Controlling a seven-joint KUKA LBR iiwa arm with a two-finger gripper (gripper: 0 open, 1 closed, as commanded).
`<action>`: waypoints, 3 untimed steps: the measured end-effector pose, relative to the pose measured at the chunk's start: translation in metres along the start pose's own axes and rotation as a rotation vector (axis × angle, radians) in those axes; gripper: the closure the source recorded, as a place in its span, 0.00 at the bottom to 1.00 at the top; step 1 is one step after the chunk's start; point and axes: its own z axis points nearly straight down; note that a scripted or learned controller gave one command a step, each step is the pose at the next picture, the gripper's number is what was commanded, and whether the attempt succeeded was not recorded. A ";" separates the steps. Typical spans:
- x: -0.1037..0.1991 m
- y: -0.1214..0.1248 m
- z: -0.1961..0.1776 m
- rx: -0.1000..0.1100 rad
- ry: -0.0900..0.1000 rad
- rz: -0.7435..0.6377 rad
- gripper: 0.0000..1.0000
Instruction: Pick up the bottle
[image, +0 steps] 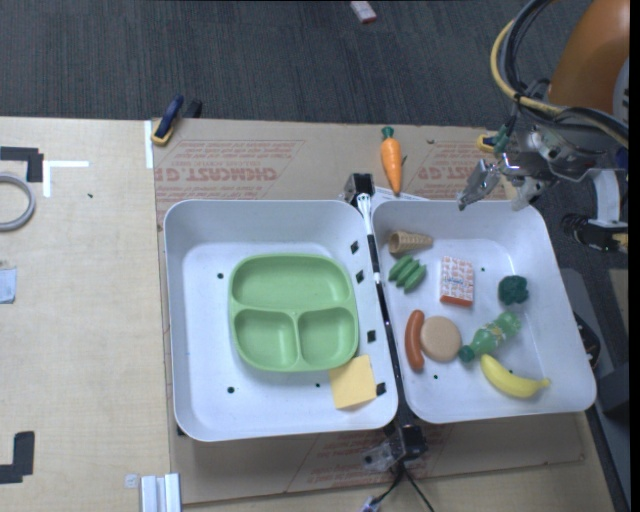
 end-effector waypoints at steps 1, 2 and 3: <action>0.000 0.000 -0.010 -0.001 -0.002 -0.003 1.00; -0.035 -0.084 -0.059 0.000 0.000 -0.031 1.00; -0.035 -0.128 0.007 0.000 0.000 -0.094 1.00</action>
